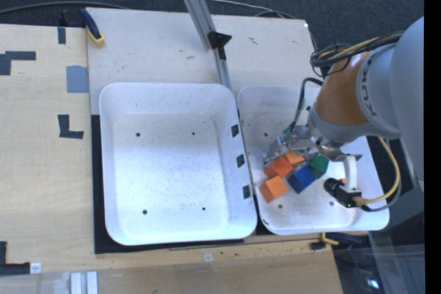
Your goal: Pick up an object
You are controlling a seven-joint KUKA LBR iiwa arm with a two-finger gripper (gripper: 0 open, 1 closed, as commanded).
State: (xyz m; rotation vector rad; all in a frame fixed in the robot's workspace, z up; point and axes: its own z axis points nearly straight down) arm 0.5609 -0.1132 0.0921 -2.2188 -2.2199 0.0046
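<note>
**Tool low over a tight cluster of blocks**

The arm (358, 96) reaches into the right bin (358, 217), the tool (293, 142) just above the blocks; whether it is spread or pinching cannot be told. A clean grasp needs one block singled out. The orange blocks (275, 177), blue block (302, 180) and green block (318, 164) touch, crowding any approach. The left bin (110, 148) lies alongside.

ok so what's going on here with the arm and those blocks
The grey arm reaches in from the right and has its claw down in the right bin, just above a small cluster of blocks. Two orange blocks, a blue block and a green block lie bunched together there. Nothing is visibly held. The left bin sits alongside.
</note>
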